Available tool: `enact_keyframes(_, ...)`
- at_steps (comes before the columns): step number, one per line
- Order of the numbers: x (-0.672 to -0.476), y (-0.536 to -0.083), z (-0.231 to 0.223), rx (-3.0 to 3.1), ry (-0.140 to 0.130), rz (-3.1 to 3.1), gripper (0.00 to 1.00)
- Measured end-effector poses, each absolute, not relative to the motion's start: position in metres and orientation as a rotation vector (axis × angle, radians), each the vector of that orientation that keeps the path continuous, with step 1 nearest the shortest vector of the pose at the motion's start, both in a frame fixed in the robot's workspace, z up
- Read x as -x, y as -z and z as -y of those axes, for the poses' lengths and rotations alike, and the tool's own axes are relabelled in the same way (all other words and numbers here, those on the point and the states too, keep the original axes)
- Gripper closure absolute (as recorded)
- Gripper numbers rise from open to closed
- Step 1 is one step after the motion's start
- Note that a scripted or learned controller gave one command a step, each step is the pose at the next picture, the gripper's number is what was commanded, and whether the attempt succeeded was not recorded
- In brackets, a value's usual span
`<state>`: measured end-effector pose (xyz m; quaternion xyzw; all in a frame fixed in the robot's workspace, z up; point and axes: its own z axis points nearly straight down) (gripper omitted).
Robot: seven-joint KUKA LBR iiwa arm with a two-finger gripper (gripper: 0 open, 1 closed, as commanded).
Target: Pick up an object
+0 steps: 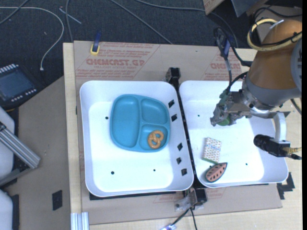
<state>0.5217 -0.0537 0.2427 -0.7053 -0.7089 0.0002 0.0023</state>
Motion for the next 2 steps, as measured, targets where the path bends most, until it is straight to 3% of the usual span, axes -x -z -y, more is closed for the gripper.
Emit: enact_keyframes(2, -0.525, -0.222, -0.07, 2.211, -0.002, 2.225, 1.0)
